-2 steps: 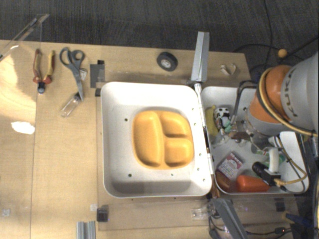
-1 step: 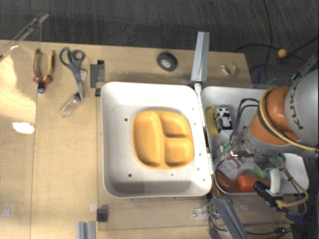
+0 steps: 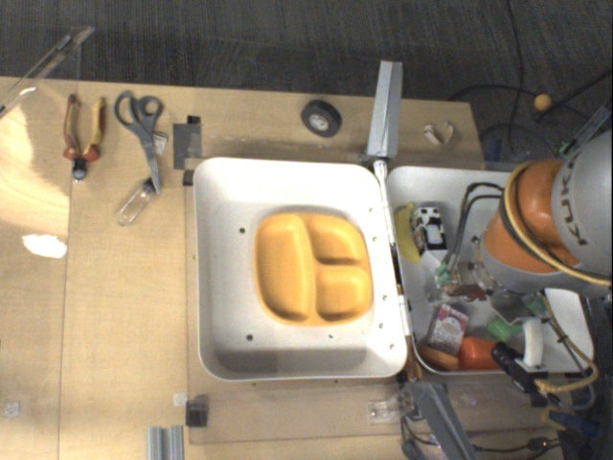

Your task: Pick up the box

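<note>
Box point(image 3: 446, 329) half hidden under arm point(image 3: 546, 228)

— What sort of place do you work in?

— A lab workshop, by the look of it. I stand at a plain wooden bench point(image 3: 96, 333) over dark carpet point(image 3: 239, 17). To the far left lie red-handled pliers point(image 3: 81, 132) and a pair of scissors point(image 3: 144, 127); a roll of black tape point(image 3: 321, 118) sits at the far edge.

— Anything else?

— Two white bins, the left bin point(image 3: 220, 257) bracketed onto the bench beside the right bin point(image 3: 407, 185), and loose black cables point(image 3: 522, 46) trailing on the far right floor.
</note>
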You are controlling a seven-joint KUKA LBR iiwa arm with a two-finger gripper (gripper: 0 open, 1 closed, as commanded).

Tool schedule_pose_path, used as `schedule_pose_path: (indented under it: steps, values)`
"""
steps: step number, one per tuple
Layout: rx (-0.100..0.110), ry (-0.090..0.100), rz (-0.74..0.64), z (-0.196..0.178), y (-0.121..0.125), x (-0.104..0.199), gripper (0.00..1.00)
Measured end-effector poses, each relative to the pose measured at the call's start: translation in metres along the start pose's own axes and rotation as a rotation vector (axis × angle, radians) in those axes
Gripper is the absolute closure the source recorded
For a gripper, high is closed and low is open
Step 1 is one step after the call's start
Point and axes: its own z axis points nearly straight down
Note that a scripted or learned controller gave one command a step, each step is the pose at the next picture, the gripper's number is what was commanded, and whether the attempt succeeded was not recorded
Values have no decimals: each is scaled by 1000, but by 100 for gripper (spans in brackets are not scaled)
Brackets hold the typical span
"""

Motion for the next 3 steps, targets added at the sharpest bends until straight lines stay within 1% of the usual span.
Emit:
schedule_pose_path:
  steps: [1,2,3]
  values:
    - [22,15,-443,-31,-7,-7,100]
    - [19,18,-851,-44,-11,-99,100]
    - [17,17,-769,-117,-5,-38,100]
